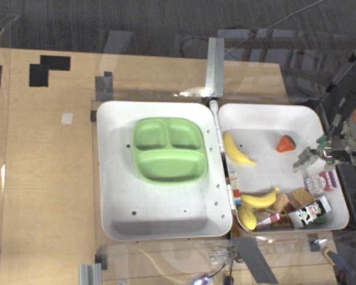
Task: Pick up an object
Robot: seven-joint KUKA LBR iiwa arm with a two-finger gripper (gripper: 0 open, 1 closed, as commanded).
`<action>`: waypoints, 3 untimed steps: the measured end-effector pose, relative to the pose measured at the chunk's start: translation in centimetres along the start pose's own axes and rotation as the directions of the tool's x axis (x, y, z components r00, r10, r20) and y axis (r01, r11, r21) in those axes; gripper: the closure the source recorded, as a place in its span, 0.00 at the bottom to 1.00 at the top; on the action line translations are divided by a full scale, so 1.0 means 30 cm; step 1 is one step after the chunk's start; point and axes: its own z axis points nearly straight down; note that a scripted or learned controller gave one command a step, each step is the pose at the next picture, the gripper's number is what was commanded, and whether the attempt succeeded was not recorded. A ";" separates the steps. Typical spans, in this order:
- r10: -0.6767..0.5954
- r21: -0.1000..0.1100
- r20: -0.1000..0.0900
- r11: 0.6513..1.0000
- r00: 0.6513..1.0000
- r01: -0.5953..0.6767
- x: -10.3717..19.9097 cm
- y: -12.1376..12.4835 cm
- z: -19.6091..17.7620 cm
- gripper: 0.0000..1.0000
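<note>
The right bin (267,116) holds a yellow banana (237,150) near its left wall and a small red strawberry-like toy (286,143) toward the right. Along its front lie a second banana (260,199), a round yellow fruit (247,217), a brown block (299,197), a pink-and-white packet (319,183) and a black-and-white carton (310,212). My gripper (308,157) reaches in from the right edge, above the bin's right side, just right of and below the red toy. Nothing shows between its fingers.
The left bin (115,177) carries a green divided plate (168,149) at its middle. A metal post (215,64) stands behind the seam between the bins. The bins sit on a wooden bench (41,159) with black markers at the far left.
</note>
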 end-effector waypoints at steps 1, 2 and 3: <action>0.074 0.000 0.001 0.997 0.997 -0.074 -0.090 0.124 0.257 0.00; 0.095 -0.004 0.000 0.995 0.995 -0.095 0.082 0.318 0.399 0.00; -0.038 -0.010 0.000 0.999 0.999 0.038 0.300 0.402 0.401 0.00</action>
